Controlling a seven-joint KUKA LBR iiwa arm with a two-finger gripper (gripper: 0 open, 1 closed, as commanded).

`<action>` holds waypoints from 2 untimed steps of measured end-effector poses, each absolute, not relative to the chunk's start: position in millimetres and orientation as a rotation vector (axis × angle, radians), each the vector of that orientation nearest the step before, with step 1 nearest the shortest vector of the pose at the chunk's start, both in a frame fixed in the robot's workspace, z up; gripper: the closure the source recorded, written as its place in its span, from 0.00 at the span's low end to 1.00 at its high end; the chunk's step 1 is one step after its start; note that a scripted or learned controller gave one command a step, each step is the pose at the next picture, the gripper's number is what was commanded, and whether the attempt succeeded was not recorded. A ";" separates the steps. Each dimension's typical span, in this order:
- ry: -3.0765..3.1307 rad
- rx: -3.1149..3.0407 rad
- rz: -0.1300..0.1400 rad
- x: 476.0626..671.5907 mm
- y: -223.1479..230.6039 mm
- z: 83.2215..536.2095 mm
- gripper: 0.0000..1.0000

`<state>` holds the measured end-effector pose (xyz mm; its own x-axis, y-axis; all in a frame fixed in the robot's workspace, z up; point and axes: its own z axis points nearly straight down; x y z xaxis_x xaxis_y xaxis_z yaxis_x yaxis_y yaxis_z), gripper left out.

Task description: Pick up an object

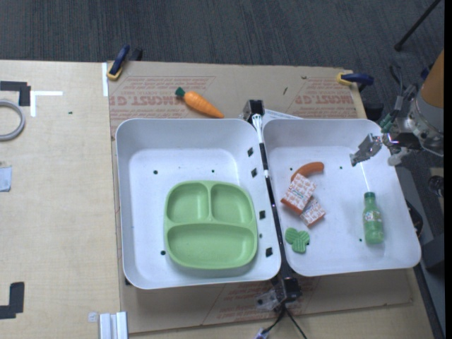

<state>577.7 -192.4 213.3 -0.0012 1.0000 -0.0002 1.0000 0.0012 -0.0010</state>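
Left of the claw (369,149), across the bench, lies a brown cardboard sheet (233,90) bearing red printed lettering that reads reversed and cannot be made out with certainty. Upon it sit two shallow white bins: the left bin (141,161), well away from the claw, holds a green three-compartment plate (210,224) of smooth moulded plastic with rounded corners. The right bin (339,143) lies directly beneath and beside the claw, which hangs over its upper right rim; whether its fingers are spread or closed cannot be told. Below the claw, near the bin's right wall, a green bottle (372,219) lies with its long axis running roughly top to bottom, cap toward the claw. Lower left of the claw rest two small printed boxes (304,200), text illegible, an orange sausage-shaped piece (309,169), and a green clover-shaped piece (297,240). Far upper left, outside the bins, lies a toy carrot (200,102).
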 end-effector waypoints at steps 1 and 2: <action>-2.339 -2.098 0.000 526.0 -208.0 92.1 0.00; -2.339 -2.101 -0.001 527.0 -208.3 101.9 1.00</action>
<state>527.0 -208.3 101.9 -0.1069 0.9943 -0.0013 0.9943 0.1069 0.0021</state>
